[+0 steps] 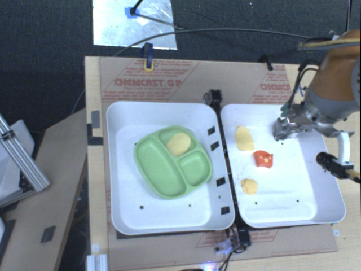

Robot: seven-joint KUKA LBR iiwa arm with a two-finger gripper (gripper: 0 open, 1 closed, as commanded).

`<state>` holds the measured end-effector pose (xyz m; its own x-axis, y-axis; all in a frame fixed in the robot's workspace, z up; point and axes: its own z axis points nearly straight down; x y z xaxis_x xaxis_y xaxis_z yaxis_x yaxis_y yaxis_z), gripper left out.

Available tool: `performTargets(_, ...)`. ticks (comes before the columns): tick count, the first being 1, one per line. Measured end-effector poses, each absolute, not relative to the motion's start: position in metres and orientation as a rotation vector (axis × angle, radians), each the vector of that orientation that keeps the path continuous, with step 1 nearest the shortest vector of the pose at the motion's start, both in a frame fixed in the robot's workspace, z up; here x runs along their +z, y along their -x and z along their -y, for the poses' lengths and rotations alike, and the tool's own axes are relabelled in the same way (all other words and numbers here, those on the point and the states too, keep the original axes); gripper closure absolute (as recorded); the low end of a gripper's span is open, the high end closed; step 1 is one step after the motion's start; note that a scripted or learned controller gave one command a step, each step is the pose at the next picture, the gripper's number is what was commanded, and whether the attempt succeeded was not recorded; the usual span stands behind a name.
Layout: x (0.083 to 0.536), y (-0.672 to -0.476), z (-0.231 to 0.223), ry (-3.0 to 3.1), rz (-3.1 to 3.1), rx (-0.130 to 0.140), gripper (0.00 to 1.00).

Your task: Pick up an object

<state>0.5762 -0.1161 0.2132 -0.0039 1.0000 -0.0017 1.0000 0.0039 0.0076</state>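
**Arm poised over right-hand bin, three food pieces on its floor**

Jaws (pixel 284 130) at the end of the grey arm (pixel 333 95) hang low over the upper right part of the right bin (pixel 324 208); whether they are parted or closed cannot be made out from this slanted overhead angle, and nothing can be seen gripped in them. Just to their left and slightly below lies a pale yellow piece (pixel 244 138). Below them and a little left sits a small red piece (pixel 263 159) with a light spot on top, and farther down again a smaller yellow lump (pixel 249 186); all three rest apart from one another on the white floor of the bin. Well to the left of the jaws, across the divider between the bins, the left bin (pixel 127 208) holds a green compartment tray (pixel 169 168), with a yellow rounded item (pixel 179 144) lying in its upper compartment. Both bins sit on a brown board on the table (pixel 186 75)
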Motion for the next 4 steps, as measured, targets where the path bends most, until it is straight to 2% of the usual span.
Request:
performTargets(1,0.261,-0.568,0.118,-2.214,-2.224,0.004,1.00)
performTargets(3,0.238,-0.599,0.026,-2.211,-2.229,0.004,1.00)
performTargets(4,0.230,-0.612,-0.035,-2.209,-2.231,0.006,1.00)
